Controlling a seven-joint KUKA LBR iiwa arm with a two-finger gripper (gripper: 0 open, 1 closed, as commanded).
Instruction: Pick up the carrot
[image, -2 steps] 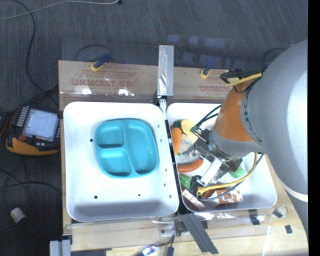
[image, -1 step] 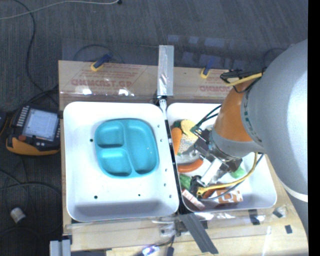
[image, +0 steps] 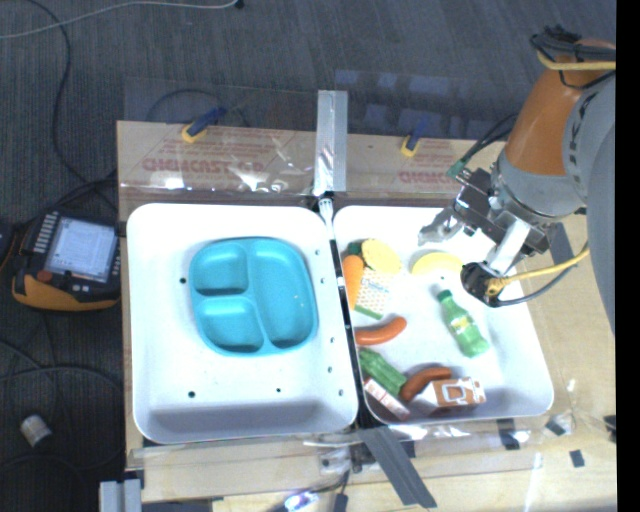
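Camera view: bench (image: 225, 165) on dark carpet (image: 60, 120).

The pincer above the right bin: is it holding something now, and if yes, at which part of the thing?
It cannot be told. The pincer hangs above the right bin, away from the carrot lying at the bin's left wall.
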